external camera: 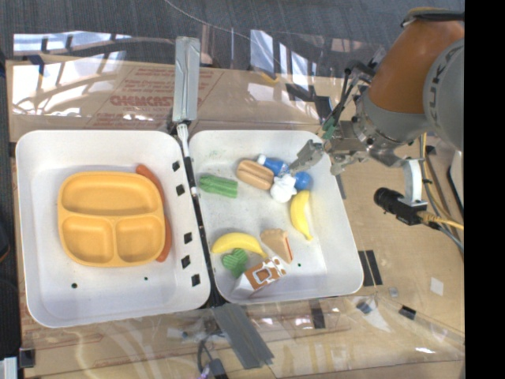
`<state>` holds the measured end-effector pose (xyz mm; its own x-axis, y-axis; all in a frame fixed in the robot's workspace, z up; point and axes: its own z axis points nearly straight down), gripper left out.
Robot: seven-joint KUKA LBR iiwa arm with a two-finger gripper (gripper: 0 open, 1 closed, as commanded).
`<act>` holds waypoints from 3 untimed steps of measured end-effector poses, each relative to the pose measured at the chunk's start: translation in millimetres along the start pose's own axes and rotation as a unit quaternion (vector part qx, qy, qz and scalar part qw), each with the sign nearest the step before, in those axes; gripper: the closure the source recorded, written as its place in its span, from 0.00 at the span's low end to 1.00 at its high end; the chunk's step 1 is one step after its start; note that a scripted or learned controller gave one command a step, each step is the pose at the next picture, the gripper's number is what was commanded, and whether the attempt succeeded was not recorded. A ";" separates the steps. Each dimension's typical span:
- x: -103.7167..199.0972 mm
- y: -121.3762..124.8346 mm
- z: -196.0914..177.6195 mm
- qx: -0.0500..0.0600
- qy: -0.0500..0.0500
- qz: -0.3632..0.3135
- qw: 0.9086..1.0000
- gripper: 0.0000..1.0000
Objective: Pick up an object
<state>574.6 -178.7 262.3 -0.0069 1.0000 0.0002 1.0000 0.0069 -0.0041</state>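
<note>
Gripper [309,155] hangs over the right bin [335,251], at its upper right part, reaching in from the arm [410,77] on the right. Whether it is open or closed I cannot tell, and nothing is seen between its tips. Just left and below it lie a blue-and-white toy [286,181] and a hot dog [255,174]. Below it lies a banana [301,214]. Further left is a green piece [218,185]. Well below and left sit a second banana [236,244], a bread slice [276,243], a small green item [234,260] and an orange box [264,275]. Far left, in the left bin [39,290], rests a yellow tray [110,218].
</note>
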 end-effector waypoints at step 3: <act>-6.9 -33.9 23.7 0.000 0.001 0.250 0.968 0.00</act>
<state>540.7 -185.8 238.7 0.4786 0.8780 0.0002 0.8780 -0.4786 -0.0047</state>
